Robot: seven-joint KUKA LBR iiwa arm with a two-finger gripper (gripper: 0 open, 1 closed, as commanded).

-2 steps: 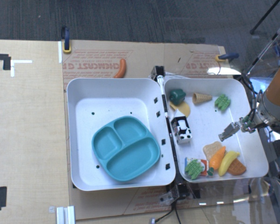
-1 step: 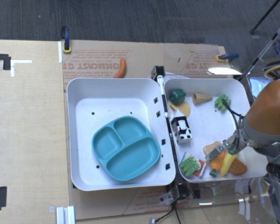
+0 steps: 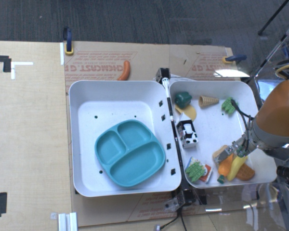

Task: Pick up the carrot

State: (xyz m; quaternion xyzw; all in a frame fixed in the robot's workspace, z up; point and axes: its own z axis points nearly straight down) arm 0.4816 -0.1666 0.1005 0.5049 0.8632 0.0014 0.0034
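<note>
The carrot (image 3: pixel 225 169) lies in the right bin (image 3: pixel 209 126), in the front right corner, with its green top pointing to the front wall. My gripper (image 3: pixel 239 149) is just above it, close to the right wall, and I cannot tell if my fingers are spread or pressed together, because they are too small and dark here.

Going from the left: the left bin (image 3: pixel 82 129) has a teal divided plate (image 3: pixel 130 152) in the middle and free white floor around it, mostly at the back. Behind this bin a sausage (image 3: pixel 124 70) lies on the cardboard. In the right bin, a dark green piece (image 3: pixel 183 98) is at the back left, a black and white toy (image 3: pixel 188 133) is near the left wall, and an ice cream cone (image 3: pixel 208 100) is at the back. The middle floor is open. A yellow banana (image 3: pixel 237 166) touches the carrot on its right, so this corner is crowded.
</note>
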